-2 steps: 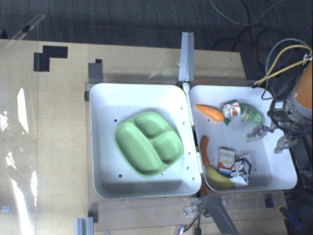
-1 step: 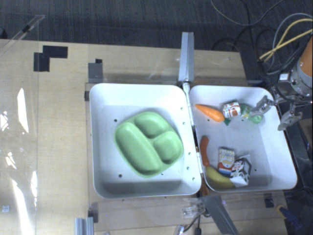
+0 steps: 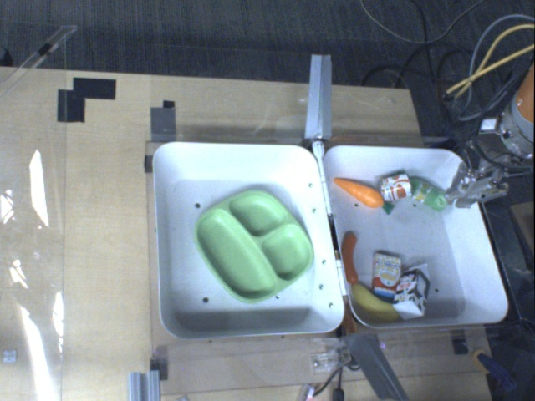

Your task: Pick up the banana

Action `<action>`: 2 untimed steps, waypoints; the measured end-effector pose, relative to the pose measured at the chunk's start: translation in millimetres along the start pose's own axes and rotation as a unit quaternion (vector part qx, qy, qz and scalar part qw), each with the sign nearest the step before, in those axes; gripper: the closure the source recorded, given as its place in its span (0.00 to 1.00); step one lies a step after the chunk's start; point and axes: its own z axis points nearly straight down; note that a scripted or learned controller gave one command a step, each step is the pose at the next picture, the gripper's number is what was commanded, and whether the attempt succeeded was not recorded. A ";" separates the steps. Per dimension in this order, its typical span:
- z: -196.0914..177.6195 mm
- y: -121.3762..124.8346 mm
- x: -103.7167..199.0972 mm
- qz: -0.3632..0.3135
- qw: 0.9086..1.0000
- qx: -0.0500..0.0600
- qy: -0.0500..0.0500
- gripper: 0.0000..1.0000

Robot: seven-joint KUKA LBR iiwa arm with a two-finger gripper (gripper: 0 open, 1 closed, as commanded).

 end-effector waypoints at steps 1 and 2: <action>32.2 29.0 15.9 -0.177 0.984 -0.007 0.003 1.00; 68.7 69.9 37.4 -0.283 0.959 -0.009 0.003 1.00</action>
